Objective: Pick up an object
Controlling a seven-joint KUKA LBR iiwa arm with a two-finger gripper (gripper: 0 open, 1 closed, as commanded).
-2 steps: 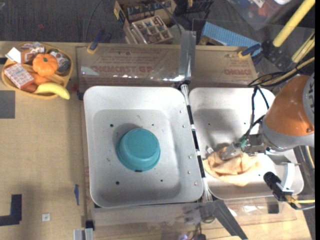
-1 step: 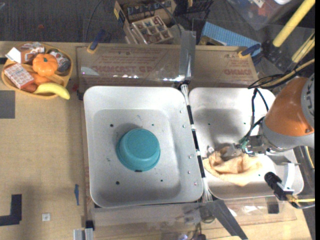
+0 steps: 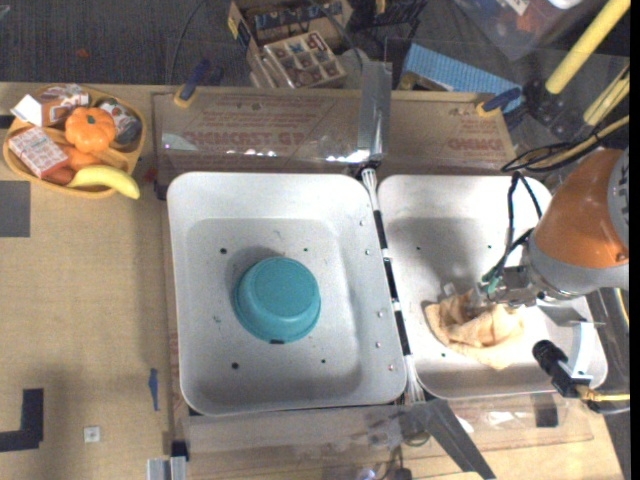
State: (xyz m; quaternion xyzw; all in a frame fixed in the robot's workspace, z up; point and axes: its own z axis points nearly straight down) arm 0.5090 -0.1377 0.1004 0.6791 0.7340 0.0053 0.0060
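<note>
A tan, crumpled soft object (image 3: 472, 326) lies on the floor of the right bin (image 3: 440, 218), toward its front. My gripper (image 3: 487, 290) is down at the object's upper right edge, touching or nearly touching it. The arm comes in from the right, its orange band above the wrist. A teal bowl (image 3: 278, 299) sits upside down in the middle of the left bin (image 3: 200, 228), far from the gripper.
A yellow dish (image 3: 60, 183) with a small pumpkin, a banana and boxes stands on the bench at the far left. Cardboard walls rise behind both bins. The divider between the bins runs just left of the tan object.
</note>
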